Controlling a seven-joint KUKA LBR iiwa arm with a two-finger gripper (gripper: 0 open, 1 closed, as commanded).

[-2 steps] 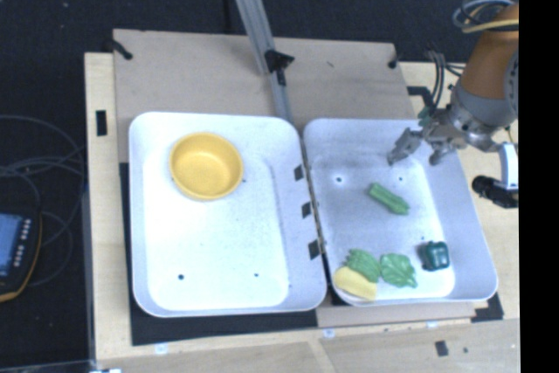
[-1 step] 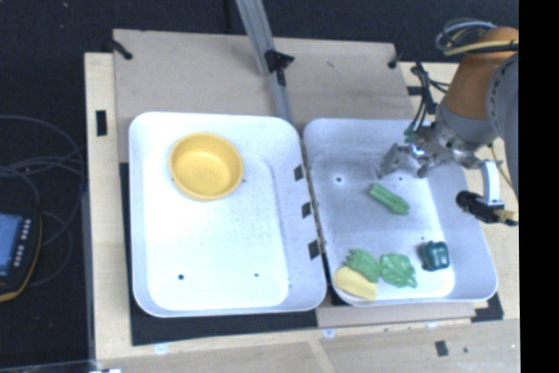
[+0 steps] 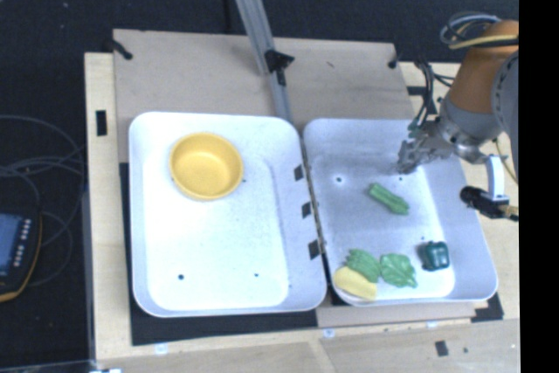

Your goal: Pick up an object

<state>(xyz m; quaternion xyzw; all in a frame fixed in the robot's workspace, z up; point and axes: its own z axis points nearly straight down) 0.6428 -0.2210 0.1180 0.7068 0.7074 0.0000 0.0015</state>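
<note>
In the right bin a long green vegetable-shaped piece lies near the middle. Along the bin's front edge sit a leafy green piece, a second leafy green piece, a yellow piece and a small dark green block. My gripper hangs over the back right part of this bin, up and to the right of the long green piece, apart from it. Nothing shows between its tips.
The left bin holds a yellow bowl at its back left. A grey metal pole slants up from between the bins at the back. Cables hang beside the arm at the right.
</note>
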